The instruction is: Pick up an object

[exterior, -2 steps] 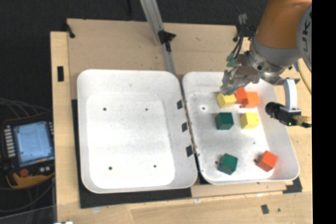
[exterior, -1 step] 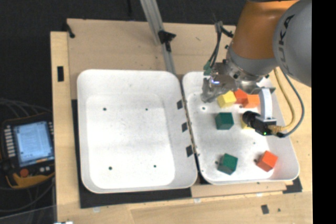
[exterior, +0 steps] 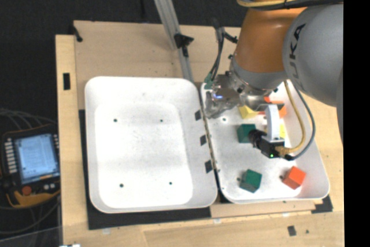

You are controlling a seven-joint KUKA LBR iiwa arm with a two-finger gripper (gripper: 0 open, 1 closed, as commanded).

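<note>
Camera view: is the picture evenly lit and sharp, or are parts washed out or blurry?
Camera view: the left bin is bright, nearly washed out, the floor around the bench dark; the arm looks slightly soft; the green block and orange block read clearly.

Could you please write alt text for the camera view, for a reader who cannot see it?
A grey and orange robot arm reaches over the right bin, which holds two green blocks and an orange block. The left bin sits beside it.

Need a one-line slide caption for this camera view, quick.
KUKA arm reaching into the right bin above green blocks and an orange block.
</note>
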